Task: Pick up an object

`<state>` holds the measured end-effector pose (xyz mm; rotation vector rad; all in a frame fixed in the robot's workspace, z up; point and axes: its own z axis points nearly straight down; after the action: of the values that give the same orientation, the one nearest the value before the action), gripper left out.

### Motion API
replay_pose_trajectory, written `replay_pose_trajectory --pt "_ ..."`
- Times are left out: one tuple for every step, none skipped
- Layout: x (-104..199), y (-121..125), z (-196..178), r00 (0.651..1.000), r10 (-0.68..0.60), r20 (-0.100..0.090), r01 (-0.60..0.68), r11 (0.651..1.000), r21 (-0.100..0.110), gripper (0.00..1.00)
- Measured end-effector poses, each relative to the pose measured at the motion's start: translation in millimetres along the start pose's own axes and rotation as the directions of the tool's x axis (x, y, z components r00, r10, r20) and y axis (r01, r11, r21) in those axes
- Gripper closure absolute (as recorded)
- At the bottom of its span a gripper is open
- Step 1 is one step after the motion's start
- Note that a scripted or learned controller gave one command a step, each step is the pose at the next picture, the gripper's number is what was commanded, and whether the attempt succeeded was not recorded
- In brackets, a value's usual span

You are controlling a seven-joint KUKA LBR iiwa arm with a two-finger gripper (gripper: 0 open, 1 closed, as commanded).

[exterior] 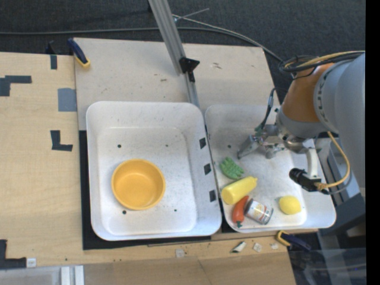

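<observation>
**Gripper hovers open over the right bin**

Clutter sits along the near edge of the right bin (314, 221): a small can (259, 212) lying on its side, a red-orange carrot-like piece (239, 209) touching it on the left, and a round yellow lemon-like object (290, 205) just to its right. Slightly farther in lies a yellow elongated object (238, 189), tilted, with a green ridged piece (231, 168) just beyond it near the bin's left wall. In the left bin (101, 123) an orange-yellow bowl (138, 184) stands upright toward the near left.

Farther back in the right bin, the gripper (256, 148) hangs over bare floor, its fingers spread apart with nothing between them, well clear of the green piece. Behind it the grey arm (347, 100) with its orange band (303, 97) enters from the right.
</observation>
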<state>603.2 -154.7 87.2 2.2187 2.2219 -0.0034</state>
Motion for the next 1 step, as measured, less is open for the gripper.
replay_pose_trajectory --pt "-0.5 1.0 -13.1 1.0 0.0 0.001 0.0 1.0 -0.003 1.0"
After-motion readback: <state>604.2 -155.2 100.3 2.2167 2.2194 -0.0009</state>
